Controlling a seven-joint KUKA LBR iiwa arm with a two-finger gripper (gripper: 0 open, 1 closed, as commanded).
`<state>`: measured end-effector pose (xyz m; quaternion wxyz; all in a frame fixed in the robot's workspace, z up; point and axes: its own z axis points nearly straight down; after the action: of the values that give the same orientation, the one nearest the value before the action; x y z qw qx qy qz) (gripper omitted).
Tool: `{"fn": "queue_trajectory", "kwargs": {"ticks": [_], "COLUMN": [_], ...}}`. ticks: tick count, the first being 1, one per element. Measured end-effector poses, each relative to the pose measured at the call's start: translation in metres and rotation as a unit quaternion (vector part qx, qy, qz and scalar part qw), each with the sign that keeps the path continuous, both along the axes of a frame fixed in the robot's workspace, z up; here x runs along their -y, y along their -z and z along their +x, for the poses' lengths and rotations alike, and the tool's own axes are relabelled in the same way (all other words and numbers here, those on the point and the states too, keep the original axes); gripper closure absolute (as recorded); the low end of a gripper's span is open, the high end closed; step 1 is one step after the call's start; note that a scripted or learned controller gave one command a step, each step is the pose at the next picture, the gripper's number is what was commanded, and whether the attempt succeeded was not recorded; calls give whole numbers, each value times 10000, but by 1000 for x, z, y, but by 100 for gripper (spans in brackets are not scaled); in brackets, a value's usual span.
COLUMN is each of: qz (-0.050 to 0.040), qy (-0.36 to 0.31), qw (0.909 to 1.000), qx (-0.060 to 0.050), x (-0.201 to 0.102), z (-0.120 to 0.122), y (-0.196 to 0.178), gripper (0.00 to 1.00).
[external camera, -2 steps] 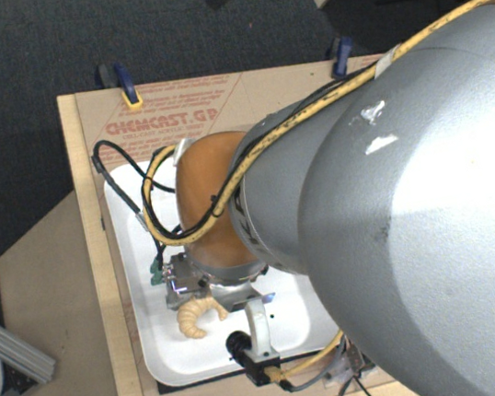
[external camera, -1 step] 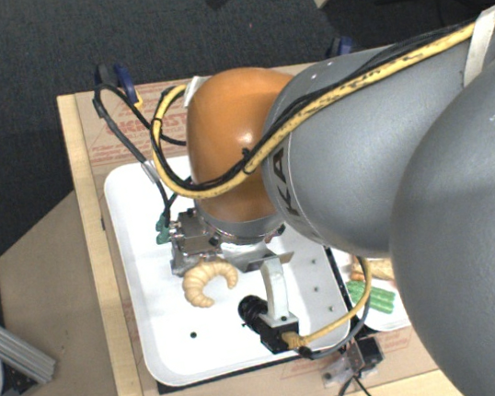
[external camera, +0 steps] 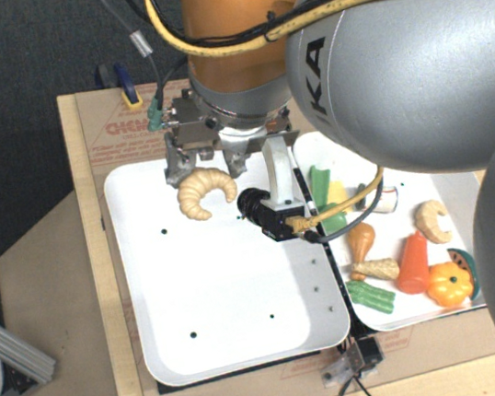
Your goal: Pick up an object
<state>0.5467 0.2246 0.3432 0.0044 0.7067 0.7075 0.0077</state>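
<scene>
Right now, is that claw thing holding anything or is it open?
Gripper: its fingers sit around the croissant in the left bin; a firm hold cannot be told.

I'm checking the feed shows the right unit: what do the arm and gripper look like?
The arm is bulky, rounded and glossy grey, with black letters "KA" on its casing and an orange band above the wrist. A yellow-and-black cable and thinner black cables run across it. The gripper is a grey and dark metal block with short fingers; a black part hangs beside it.
</scene>
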Motion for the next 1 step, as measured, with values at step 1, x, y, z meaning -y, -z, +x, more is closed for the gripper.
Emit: {"fn": "queue_trajectory", "kwargs": {"ticks": [1], "qz": [-29], "qy": [0], "qw": [9999], "qx": [-123], "x": [0], "z": [-48], "y": [37], "gripper": [100]}}
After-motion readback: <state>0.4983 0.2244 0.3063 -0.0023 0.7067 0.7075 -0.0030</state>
